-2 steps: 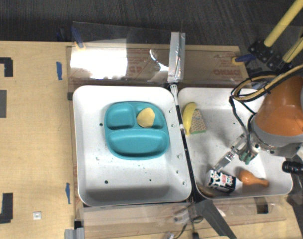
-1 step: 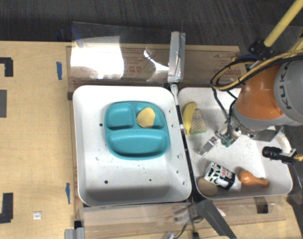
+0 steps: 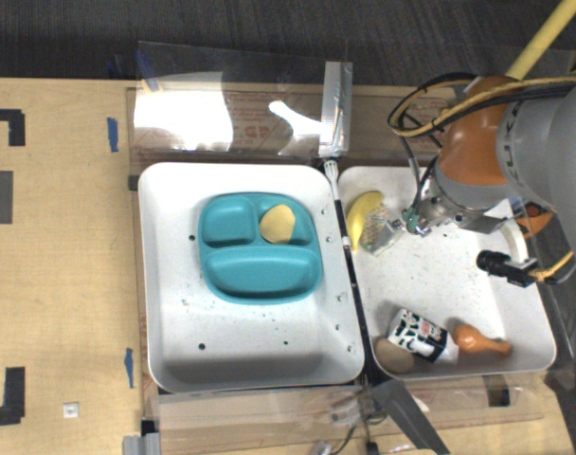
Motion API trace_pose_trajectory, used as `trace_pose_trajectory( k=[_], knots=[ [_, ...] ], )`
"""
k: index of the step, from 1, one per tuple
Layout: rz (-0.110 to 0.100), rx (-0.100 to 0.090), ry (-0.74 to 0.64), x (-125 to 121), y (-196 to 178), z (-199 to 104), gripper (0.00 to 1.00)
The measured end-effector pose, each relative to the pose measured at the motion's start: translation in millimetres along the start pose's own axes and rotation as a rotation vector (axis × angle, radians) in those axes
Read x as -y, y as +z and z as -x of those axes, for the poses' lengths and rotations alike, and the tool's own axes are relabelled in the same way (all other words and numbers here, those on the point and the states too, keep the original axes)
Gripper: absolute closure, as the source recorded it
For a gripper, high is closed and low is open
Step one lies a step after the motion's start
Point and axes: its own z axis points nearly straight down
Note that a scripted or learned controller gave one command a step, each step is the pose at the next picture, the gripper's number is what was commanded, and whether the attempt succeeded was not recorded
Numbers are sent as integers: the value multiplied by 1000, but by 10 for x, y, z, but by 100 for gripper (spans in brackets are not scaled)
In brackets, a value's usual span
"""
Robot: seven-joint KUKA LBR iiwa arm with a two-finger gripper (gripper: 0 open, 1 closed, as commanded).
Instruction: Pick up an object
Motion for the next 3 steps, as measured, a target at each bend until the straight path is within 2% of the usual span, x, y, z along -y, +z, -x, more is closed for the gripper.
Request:
trace_pose_trajectory(
  k=[1,2,3],
  knots=[
    [-3,-2,99,346,2,362,0],
    [-5,-5,104,1313,-24,-420,0],
    [3,2,105,1288,-139,-399,100]
  ],
)
